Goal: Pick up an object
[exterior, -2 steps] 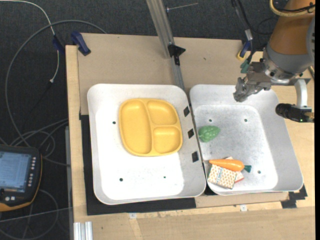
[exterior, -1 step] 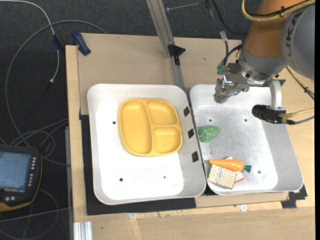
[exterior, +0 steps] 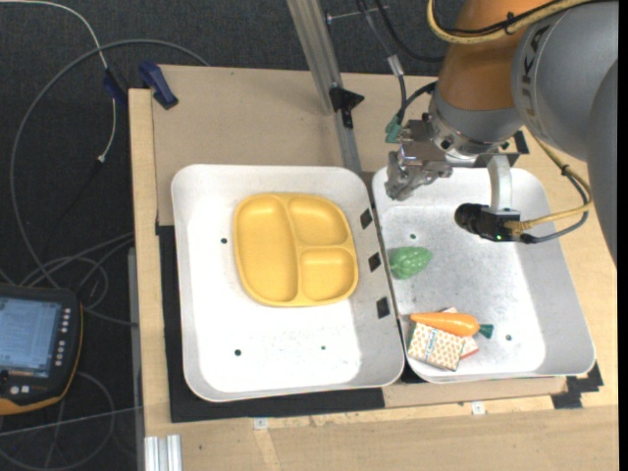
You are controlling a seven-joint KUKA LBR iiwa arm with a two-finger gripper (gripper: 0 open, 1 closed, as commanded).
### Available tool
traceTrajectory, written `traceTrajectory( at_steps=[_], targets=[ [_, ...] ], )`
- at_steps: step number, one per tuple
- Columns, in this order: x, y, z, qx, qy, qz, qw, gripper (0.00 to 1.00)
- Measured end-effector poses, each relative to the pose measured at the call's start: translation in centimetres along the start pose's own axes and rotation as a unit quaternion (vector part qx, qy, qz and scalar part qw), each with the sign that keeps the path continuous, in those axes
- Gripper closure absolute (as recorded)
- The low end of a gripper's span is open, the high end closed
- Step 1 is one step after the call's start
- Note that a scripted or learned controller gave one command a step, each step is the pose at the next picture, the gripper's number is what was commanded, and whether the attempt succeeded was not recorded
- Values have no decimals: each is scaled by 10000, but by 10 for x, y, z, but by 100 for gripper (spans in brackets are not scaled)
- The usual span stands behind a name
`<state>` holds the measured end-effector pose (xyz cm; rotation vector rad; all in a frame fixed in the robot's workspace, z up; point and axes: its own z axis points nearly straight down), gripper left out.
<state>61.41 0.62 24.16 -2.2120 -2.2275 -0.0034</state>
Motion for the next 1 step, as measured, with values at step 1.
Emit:
traceTrajectory(
  at_steps=[1],
  targets=[
    [57,12,-6,-13,-1,-2,10000,100]
  ],
)
